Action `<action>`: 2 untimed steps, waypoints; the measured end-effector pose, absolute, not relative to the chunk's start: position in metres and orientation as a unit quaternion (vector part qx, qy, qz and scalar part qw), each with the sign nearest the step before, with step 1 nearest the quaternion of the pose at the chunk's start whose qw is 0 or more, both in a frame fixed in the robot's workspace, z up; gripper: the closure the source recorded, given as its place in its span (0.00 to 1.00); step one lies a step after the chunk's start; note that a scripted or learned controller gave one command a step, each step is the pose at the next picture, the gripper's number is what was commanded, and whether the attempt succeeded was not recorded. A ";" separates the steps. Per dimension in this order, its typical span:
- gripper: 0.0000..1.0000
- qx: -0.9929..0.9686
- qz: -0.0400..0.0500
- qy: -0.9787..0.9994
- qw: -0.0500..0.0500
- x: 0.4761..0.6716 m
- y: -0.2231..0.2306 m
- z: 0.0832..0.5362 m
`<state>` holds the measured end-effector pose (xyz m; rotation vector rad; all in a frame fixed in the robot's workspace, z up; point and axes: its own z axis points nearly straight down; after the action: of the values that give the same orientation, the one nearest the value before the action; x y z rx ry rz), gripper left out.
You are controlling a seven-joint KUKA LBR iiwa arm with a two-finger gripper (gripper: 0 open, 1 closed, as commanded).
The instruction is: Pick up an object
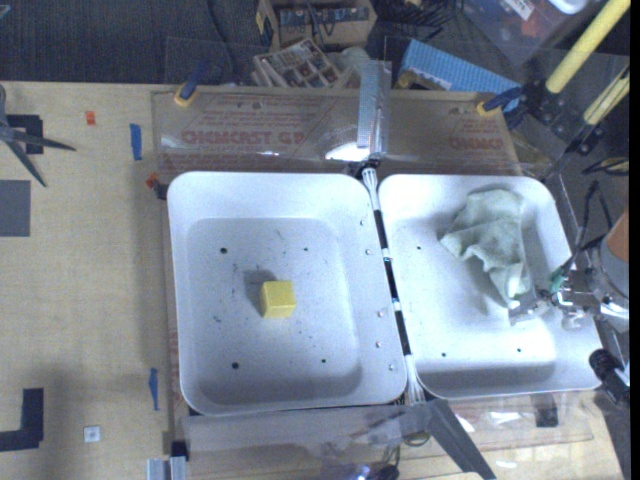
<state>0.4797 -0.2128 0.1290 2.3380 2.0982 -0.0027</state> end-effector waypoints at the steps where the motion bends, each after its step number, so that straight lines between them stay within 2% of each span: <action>1: 0.00 0.744 -0.001 0.668 0.000 0.480 -0.213 0.129; 2: 1.00 0.746 -0.002 0.665 0.000 0.480 -0.215 0.135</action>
<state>0.4798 -0.2147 0.1355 2.3449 2.0905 -0.0052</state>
